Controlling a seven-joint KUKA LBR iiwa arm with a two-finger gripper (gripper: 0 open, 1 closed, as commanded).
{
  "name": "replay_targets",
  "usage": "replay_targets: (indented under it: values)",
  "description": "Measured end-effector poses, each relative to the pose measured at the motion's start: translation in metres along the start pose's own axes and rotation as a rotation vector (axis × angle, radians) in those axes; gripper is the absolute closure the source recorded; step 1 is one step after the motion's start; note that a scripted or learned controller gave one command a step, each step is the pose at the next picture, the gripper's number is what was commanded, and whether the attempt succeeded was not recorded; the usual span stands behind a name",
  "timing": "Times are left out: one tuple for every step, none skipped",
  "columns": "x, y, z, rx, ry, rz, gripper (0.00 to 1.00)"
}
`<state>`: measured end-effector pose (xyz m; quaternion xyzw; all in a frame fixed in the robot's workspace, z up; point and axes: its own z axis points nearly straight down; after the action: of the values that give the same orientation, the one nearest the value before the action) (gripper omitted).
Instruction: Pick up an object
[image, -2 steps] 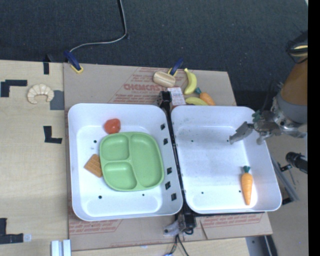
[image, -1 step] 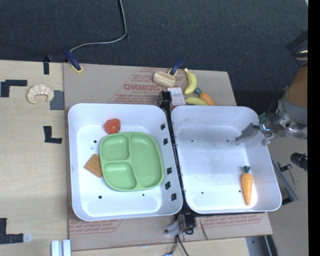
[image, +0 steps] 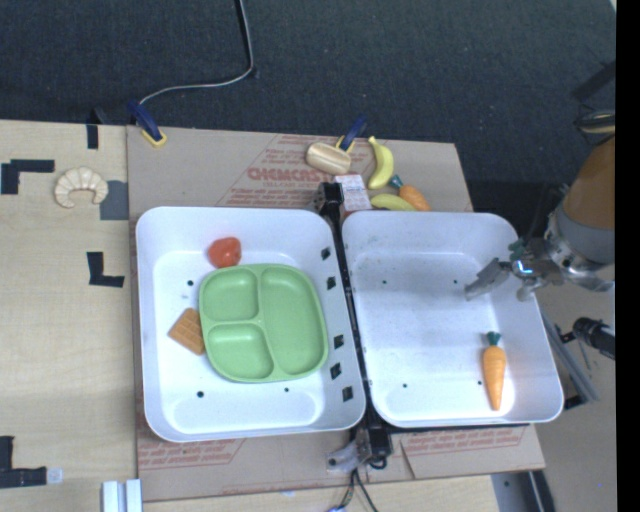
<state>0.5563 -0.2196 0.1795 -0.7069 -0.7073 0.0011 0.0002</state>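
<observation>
A: Where is the target found?

B: A small orange toy carrot with a green top (image: 493, 372) is lying in the right-hand shallow white plastic bin (image: 420, 400), near that bin's 4 o'clock corner, its green end pointed toward 12 o'clock. Nothing else is seen close to it.

A: And the arm?

B: The grey two-finger gripper (image: 500, 275) is held over the same bin's 2 o'clock area, at about 12 o'clock from the carrot and apart from it. The jaws look spread fairly wide, and nothing is seen between them.

A: How should the step be done well?

B: The gripper is best carried toward 6 o'clock until it is centred over the carrot's thick middle, not the taper. The jaws should be turned so that they close across the carrot's narrow width, from 3 and 9 o'clock. The bin wall at 3 o'clock is close, so room for the outer finger should be checked before descent.

A: Anything to be left alone?

B: The green sectioned plastic plate (image: 264, 321), the red tomato-like toy (image: 225, 251) and the tan cracker-shaped piece (image: 188, 331) in the left-hand white bin (image: 160, 400) are well apart. The yellow toy bananas (image: 381, 165) on the cardboard-covered table (image: 240, 170) beyond the bins are out of the path too.
</observation>
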Motion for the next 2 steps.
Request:
replay_targets:
  values:
    - [-0.004,-0.060,-0.004,0.000,0.001,0.001,0.00]
    - [0.007,-0.071,0.093,-0.004,0.001,0.000,0.00]
